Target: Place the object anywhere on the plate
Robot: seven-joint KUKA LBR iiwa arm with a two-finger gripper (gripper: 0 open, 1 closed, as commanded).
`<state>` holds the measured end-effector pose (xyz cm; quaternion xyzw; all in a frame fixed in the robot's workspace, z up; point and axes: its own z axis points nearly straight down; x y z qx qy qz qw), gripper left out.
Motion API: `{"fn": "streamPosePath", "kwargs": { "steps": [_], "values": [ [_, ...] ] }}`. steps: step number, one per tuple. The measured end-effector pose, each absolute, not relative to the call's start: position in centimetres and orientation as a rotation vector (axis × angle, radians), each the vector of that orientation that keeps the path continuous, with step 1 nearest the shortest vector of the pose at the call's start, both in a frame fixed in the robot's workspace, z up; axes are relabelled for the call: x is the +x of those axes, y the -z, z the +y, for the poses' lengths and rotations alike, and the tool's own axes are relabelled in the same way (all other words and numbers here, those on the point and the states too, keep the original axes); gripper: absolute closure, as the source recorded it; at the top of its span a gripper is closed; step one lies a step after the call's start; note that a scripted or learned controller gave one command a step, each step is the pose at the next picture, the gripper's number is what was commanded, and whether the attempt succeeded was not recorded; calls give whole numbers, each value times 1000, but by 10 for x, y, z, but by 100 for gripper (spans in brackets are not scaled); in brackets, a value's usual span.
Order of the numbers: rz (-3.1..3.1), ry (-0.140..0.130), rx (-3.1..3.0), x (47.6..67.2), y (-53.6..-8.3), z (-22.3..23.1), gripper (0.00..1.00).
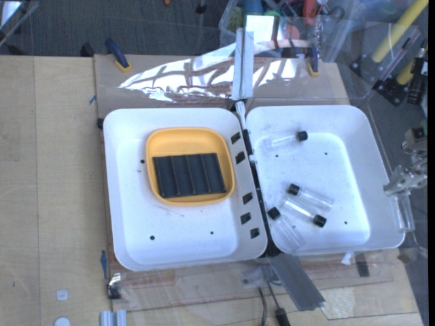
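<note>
A yellow plate (189, 140) with rounded corners rests in the left white bin (129, 216). On it lies a dark, ridged rectangular block (189, 175), flat and covering most of the plate's floor. Several clear vials with black caps lie in the right bin (353, 141): one (284, 140) near the back and the others (307, 197) clustered toward the front left. My gripper (406, 180) is a small metallic shape at the far right, just outside the right bin's rim and well away from the plate and the vials.
A row of black clips (246, 197) runs along the seam between the two bins. Crinkled foil (197, 77) and an upright post (239, 60) stand behind the bins. A clear tub of toys (299, 5) sits at the back right.
</note>
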<state>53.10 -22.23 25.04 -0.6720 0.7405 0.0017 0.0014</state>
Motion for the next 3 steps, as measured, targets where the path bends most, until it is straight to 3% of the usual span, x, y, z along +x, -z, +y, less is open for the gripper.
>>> {"fn": "streamPosePath", "kwargs": {
  "steps": [1, 2, 3],
  "values": [
    [2037, 1, -2384, 544, -254, -221, 100],
    [1704, 0, -2633, 535, -268, -216, 100],
    [1705, -1, -2632, 535, -268, -216, 0]
  ]
}}
